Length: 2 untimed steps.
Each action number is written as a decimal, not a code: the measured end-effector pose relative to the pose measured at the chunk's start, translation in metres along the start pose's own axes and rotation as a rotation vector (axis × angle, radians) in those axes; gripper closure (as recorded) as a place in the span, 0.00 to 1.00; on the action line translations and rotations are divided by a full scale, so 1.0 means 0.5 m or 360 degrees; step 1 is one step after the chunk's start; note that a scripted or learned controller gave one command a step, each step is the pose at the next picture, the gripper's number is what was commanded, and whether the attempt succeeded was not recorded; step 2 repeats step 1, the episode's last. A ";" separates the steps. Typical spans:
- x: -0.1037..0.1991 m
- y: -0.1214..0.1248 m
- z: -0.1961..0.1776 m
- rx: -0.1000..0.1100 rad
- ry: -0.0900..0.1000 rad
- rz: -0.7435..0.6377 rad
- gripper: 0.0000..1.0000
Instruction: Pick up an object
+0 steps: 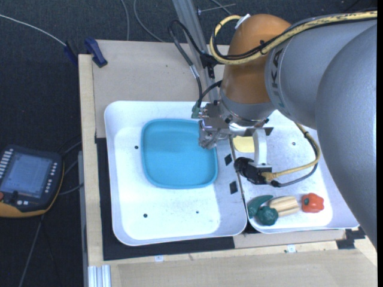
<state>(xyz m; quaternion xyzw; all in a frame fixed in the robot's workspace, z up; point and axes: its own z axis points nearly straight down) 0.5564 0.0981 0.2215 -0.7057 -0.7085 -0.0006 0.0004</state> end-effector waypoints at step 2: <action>-0.004 0.000 0.000 0.0000 -0.0002 0.0006 0.00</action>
